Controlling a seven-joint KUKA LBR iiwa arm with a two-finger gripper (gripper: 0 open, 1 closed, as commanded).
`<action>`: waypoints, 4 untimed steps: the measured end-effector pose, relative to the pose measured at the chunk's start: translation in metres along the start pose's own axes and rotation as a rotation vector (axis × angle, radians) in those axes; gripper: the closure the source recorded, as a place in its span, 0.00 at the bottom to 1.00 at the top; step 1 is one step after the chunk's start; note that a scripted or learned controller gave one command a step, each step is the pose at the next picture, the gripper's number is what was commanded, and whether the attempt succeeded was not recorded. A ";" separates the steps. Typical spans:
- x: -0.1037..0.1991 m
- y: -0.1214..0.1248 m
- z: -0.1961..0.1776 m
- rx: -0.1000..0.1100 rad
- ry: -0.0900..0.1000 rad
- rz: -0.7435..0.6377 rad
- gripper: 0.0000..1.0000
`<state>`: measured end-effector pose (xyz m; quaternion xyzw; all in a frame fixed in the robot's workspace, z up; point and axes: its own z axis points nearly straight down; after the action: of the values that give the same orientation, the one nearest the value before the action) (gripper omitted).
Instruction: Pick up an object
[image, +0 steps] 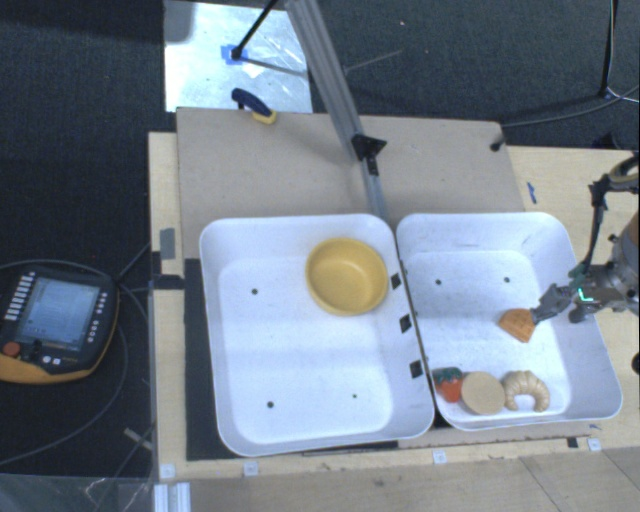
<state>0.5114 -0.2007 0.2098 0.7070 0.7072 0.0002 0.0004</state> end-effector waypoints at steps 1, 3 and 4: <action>0.000 0.000 0.000 0.000 0.000 0.000 0.00; 0.005 -0.007 0.096 0.005 0.001 0.000 0.00; 0.005 -0.007 0.120 0.002 0.001 0.000 0.00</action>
<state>0.5043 -0.1954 0.0893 0.7071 0.7072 -0.0002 -0.0005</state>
